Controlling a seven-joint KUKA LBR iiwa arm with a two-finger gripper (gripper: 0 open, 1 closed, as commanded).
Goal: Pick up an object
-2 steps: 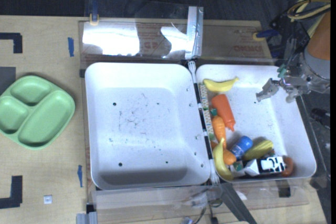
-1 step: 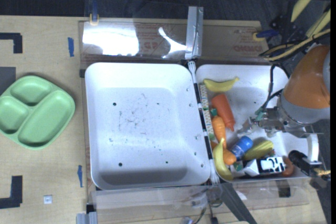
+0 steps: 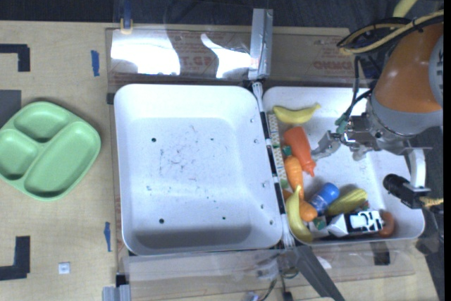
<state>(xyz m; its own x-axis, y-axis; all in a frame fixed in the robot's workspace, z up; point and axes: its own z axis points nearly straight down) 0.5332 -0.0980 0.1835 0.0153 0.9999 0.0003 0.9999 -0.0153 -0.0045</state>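
From the camera view, the arm (image 3: 412, 77) reaches in from 3 o'clock over the right bin (image 3: 366, 232), its orange band high at the right. The claw (image 3: 331, 144) hangs above the bin's bare middle; whether it is released or clenched, I cannot tell. Nothing shows between its tips.

The toys crowd the bin's left wall and lower edge. A carrot (image 3: 299, 144) lies just beside the claw at its 9 o'clock, apart from it. A banana (image 3: 296, 113) lies at the claw's 10 o'clock, near the bin's top left corner. A small orange piece (image 3: 294, 173) touches the carrot's lower end. At the claw's 6 o'clock sits a blue ball (image 3: 326, 195), with a yellow-green piece (image 3: 349, 199) just beside it at 3 o'clock. A second banana (image 3: 294, 216) curves along the left wall at the claw's 7 o'clock. A black-and-white box (image 3: 361, 222) rests against the lower edge.

The left bin (image 3: 190, 166) lies at 9 o'clock. A green tray (image 3: 46, 149) sits well apart on the bench (image 3: 56, 243), far at 9 o'clock.
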